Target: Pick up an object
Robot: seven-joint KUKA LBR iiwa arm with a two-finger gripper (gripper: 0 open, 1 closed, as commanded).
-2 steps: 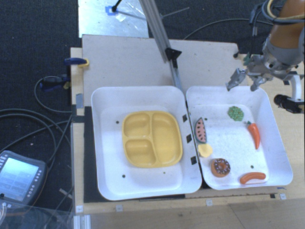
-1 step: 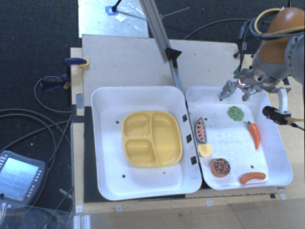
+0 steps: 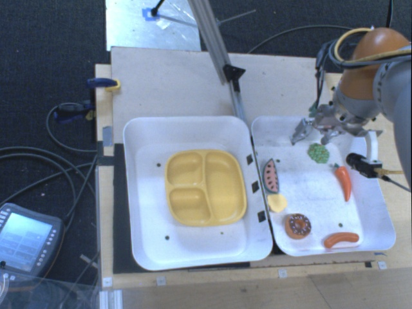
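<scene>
My gripper [image 3: 315, 132] hovers over the back of the right bin [image 3: 380, 227], its fingers spread and nothing between them. Just in front of it lies a green broccoli piece [image 3: 317, 153], not touching the fingers. An orange-red carrot [image 3: 345, 182] lies to the right of the broccoli. Near the bin's left wall are a watermelon slice [image 3: 271, 176] and a small yellow piece [image 3: 277, 203]. At the front sit a chocolate donut [image 3: 298, 226] and an orange sausage [image 3: 341, 239].
The left bin [image 3: 145, 237] holds a yellow divided plate [image 3: 206, 187]. A grey pole [image 3: 212, 34] slants down from the top to the seam between the bins. A black part with a cable [image 3: 364, 165] hangs off the wrist above the right bin's right side.
</scene>
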